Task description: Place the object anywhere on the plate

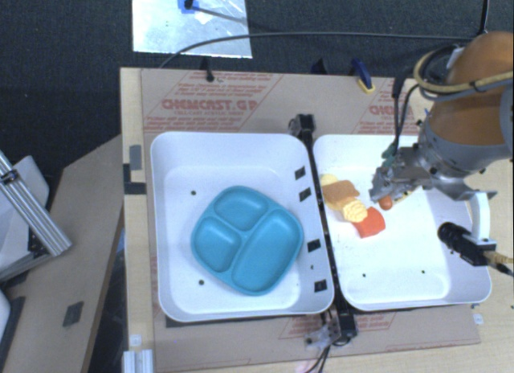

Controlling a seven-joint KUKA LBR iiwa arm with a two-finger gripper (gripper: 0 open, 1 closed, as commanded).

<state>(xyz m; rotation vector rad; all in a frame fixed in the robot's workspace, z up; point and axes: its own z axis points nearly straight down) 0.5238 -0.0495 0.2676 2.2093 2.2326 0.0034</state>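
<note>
**Pick not confirmed – objects in right bin, plate in left**

The blue divided plate (246, 239) is seated in the left bin (173, 202), nothing on it. The candidate objects are clustered in the right bin (418, 283), near its left wall: a tan bread-like piece (339, 192), a yellow-orange piece (354, 212) just below it, and a red piece (370, 223) touching that one on the right.

The gripper (388, 192) is positioned low over the right bin, just right of the cluster. A small orange-red bit is seen at its tip, but whether that is held or merely lying beneath cannot be told. Finger opening cannot be told either; the wrist blocks the view.

Judged step: grasp phase, transfer not yet started.

For a clean step:
- One piece should be targeted, not the pile; the red piece is the most exposed on the gripper side.
- Descent should be vertical so neighbours are not shoved against the divider.
- Hold should be verified after lift, before travel.
- The bin walls between the two bins must be cleared on the way left.
- Release should be made low over any plate compartment to prevent bounce-out.
</note>
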